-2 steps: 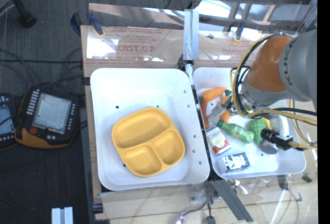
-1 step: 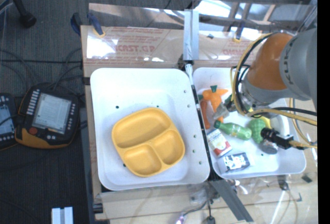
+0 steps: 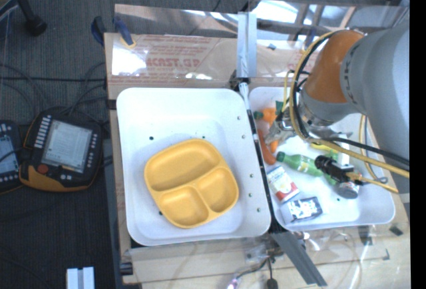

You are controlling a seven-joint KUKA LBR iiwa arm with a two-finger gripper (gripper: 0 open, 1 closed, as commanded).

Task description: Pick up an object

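Observation:
The right bin (image 3: 376, 213) holds several small items. A green bottle (image 3: 298, 162) lies on its side near the middle. An orange item (image 3: 269, 140) sits against the bin's left wall. Toward the front lie a white packet with red and yellow print (image 3: 282, 184) and a dark blue packet (image 3: 305, 208). My gripper (image 3: 287, 125) is low over the back left part of this bin, just right of the orange item and behind the bottle. The grey wrist with its orange band (image 3: 333, 74) covers the gripper from above.
A yellow three-compartment plate (image 3: 192, 182) lies in the left bin (image 3: 136, 114). A clear panel and cardboard (image 3: 180, 61) stand behind the bins. A teach pendant (image 3: 63, 148) lies on the floor to the left. Yellow cables (image 3: 373, 158) cross the right bin.

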